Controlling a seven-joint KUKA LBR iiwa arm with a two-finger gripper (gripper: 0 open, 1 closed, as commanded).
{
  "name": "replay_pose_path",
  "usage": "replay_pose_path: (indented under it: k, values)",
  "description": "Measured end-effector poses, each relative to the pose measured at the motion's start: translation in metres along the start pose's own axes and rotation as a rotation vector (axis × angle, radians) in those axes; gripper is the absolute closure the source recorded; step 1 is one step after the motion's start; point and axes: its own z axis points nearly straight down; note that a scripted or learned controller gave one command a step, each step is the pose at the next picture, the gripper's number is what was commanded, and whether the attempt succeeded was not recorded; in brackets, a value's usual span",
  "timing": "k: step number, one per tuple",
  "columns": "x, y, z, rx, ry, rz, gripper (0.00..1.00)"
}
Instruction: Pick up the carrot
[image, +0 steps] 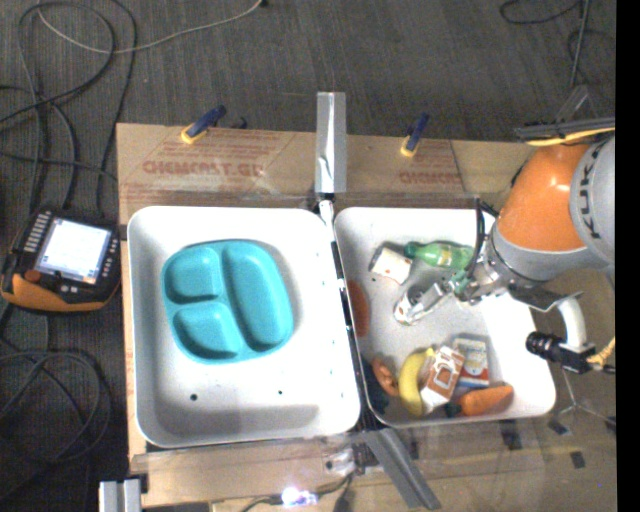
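— Where's the carrot (487, 399)?

— Lying at the front edge of the right bin (352, 262), beside a small carton (440, 378) and a banana (413, 376).

— And the pincer (412, 305)?

— Hanging over the middle of that bin, well apart from the carrot, near a green bottle (440, 254). Whether it's spread or pressed together, I can't tell from here.

— The left bin (150, 235)?

— A blue divided tray (230, 298) sits in it.
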Motion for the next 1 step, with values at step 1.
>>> replay_pose_path:
  k: [1]
  values:
    - [0.0377,-0.0162,0.0101,0.002,0.001,0.041,0.00]
